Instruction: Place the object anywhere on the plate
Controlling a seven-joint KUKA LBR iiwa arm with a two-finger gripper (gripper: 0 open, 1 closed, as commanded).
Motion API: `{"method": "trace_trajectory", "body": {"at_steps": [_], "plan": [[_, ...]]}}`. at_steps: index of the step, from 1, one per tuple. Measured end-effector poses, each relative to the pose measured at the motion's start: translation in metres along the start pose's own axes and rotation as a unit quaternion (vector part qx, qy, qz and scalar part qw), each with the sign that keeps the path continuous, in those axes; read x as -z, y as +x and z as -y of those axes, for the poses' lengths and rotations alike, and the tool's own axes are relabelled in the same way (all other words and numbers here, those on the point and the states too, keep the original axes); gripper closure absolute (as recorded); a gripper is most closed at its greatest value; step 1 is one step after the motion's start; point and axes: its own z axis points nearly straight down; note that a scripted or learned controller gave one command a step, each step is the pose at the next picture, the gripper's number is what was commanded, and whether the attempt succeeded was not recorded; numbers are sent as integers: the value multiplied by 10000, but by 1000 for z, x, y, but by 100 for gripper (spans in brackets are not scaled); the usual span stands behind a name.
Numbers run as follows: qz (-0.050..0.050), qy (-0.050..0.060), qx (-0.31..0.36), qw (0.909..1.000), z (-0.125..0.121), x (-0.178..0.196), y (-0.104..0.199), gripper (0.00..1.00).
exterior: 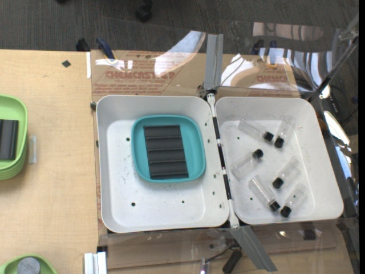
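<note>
Vials in the right bin, teal plate in the left

Nearest, along the front of the right bin (pixel 319 213), two clear vials with black caps (pixel 262 190) lie on their sides, with four more scattered further back, all well apart from the plate. In the left bin (pixel 114 210), the teal plate (pixel 197 153) sits slightly behind centre and carries a black ribbed block (pixel 165 150). Green dishes (pixel 17 116) rest at the bench's left edge (pixel 51 210). Cardboard (pixel 148 79) lies beyond the bins. How the pincer stands cannot be told.
</note>
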Motion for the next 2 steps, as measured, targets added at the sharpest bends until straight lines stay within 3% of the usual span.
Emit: {"method": "trace_trajectory", "body": {"at_steps": [1, 2], "plan": [[9, 19, -772, 9970, 10, -1, -10, 0], [10, 17, -1521, 9884, 12, -1, -20, 0]]}}
